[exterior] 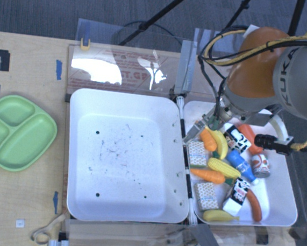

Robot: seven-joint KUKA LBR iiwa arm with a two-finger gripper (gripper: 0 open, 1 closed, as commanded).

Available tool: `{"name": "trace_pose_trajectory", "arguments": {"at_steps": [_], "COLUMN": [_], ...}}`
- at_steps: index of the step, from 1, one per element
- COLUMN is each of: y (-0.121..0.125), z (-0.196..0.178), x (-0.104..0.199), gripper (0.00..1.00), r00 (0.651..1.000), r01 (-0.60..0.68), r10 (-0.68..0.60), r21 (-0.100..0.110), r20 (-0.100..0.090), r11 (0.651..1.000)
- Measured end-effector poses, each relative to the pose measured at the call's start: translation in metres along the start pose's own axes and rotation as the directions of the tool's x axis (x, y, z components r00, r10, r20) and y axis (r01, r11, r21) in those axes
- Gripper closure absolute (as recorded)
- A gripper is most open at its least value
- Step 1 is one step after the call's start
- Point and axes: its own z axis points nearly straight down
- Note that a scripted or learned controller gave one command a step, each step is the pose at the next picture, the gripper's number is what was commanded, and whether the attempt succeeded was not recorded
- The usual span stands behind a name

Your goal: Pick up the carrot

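The carrot [208, 175] is orange and tapered. It lies across the middle of the right bin [283, 187], its tip pointing left, between a cracker box [197, 152] and an ear of corn [224, 166]. My gripper [202, 125] hangs over the bin's upper left corner, above and slightly left of the carrot and apart from it. Right below the gripper sits a second, stubbier orange vegetable [209, 138]. The orange-banded wrist [256, 65] hides the bin's far edge.
The right bin is crowded: bananas [222, 145] [218, 216], a blue bottle [240, 162], a can [262, 165], a sausage [255, 206], a milk carton [237, 194], another cracker box [207, 194]. The left bin [123, 155] adjoins it. A green divided plate [15, 132] lies far left.
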Motion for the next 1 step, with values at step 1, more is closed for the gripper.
{"name": "trace_pose_trajectory", "arguments": {"at_steps": [1], "y": [0.0069], "z": [-0.0007], "x": [-0.0554], "gripper": [0.0], "r00": [1.0], "r01": [0.01], "r10": [-0.01], "r21": [-0.003], "r20": [0.004], "r11": [1.0]}}
